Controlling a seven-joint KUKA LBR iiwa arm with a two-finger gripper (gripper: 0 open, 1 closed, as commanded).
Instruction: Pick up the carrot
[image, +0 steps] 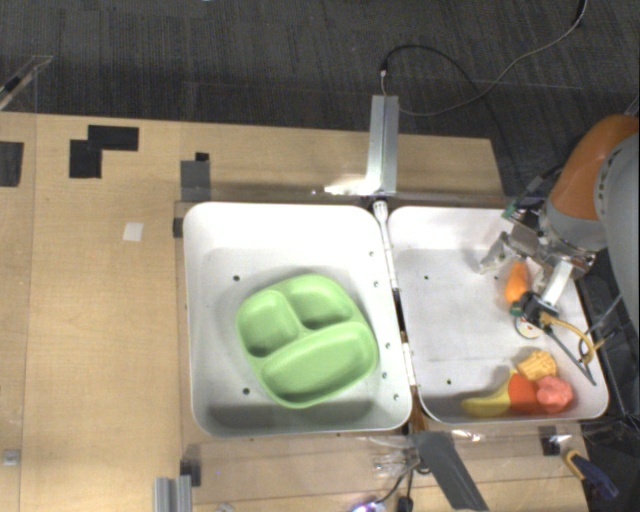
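Note:
The carrot (515, 286), a short orange piece, lies near the right wall of the right bin (440, 300). My gripper (518, 280) is right over it, reaching in from the right. Its jaws are spread, one grey finger (493, 257) to the carrot's upper left and the other (553, 287) to its right. The gripper is open, with the carrot lying in the gap between the fingers. The wrist hides the carrot's top end.
A banana (485, 403), a red-orange piece (520, 392), a pink piece (554, 393) and a yellow piece (537, 364) crowd the right bin's front right corner. The left bin (210, 300) holds a green divided plate (305, 338). A cable (570, 335) hangs by the gripper.

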